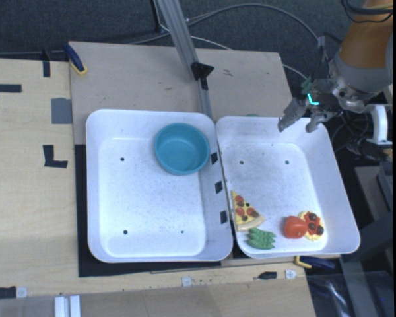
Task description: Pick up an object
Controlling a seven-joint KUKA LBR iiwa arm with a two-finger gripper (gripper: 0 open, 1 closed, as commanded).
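Note:
My gripper [299, 121] hangs over the back right corner of the right bin [277, 170], its two dark fingers spread apart with nothing between them. Along that bin's front lie a pizza-slice toy [244, 212], a green leafy toy [261, 239] and a red tomato toy [294, 227] next to a yellow piece with dark spots [312, 224]. All of these are well in front of the gripper. A blue bowl [181, 148] stands upright at the back of the left bin [152, 197].
A slanted metal pole [185, 38] rises behind the seam between the two bins. Cables trail across the dark backdrop toward the arm [366, 38]. Black tape marks and a yellow-blue clip [76, 61] lie on the bench to the left.

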